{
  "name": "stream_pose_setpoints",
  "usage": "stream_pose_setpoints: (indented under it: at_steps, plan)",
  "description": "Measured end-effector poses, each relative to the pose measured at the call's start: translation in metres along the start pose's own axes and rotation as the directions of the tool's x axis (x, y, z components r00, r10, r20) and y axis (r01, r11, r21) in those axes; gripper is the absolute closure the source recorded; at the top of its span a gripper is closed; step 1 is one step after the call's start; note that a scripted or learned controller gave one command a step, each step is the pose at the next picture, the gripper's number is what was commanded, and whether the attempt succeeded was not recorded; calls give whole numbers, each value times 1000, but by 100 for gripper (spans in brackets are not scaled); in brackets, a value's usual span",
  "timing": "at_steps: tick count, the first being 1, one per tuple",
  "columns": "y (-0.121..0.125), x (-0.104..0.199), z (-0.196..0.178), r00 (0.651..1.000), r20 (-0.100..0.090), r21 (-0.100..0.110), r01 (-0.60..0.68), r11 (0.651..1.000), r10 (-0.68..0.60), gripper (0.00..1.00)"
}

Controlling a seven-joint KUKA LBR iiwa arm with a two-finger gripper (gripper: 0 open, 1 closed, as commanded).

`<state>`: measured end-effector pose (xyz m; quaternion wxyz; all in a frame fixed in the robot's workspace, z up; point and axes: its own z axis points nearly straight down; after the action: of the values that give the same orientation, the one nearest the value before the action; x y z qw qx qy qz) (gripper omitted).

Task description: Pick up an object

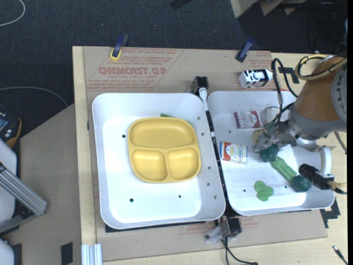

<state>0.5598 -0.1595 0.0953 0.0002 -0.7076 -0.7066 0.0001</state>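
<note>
**Jaws low in the right bin, grip unreadable**

Your jaws sit over the teal-green toy in the right bin; you cannot tell their state, since wrist and cables blur them together.

You are in a robot lab: a brown bench clipped with clamps, loose cables, dark carpet.

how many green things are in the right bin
3. A small light green lumpy toy near the front edge, a longer green toy lying diagonally by the gripper, and a dark teal piece at its lower end. The arm may hide others.
</note>
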Motion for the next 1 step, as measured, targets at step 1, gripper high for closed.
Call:
stream_pose_setpoints:
  at_steps: [1]
  plan:
    - [6,-1,-44,1000,3,-7,3,1000,-3,100]
